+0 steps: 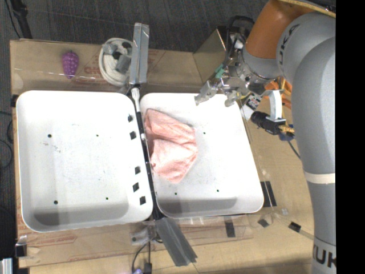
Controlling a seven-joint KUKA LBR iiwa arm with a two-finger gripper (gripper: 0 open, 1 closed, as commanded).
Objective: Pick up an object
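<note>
Pink cloth (170,144), crumpled into a loose heap, lies in the right bin (228,170), against that bin's left side and just beside the divider between the two bins. Its folds run from the far-left corner area toward the middle of the bin floor. The left bin (74,158) sits alongside, its white floor dotted with a few small dark marks.

The grey arm (308,96) with its orange band comes in from the right, and its end effector (215,93) hangs over the far edge of the right bin, well apart from the cloth and to its far right. Nothing sits between its fingers; whether they are spread or closed I cannot tell from this angle.

On the worktop (171,64) beyond the bins, a small purple object (70,63) rests at the far left, and a white coiled item (116,60) lies near it, beside an upright grey metal bracket (138,53).
</note>
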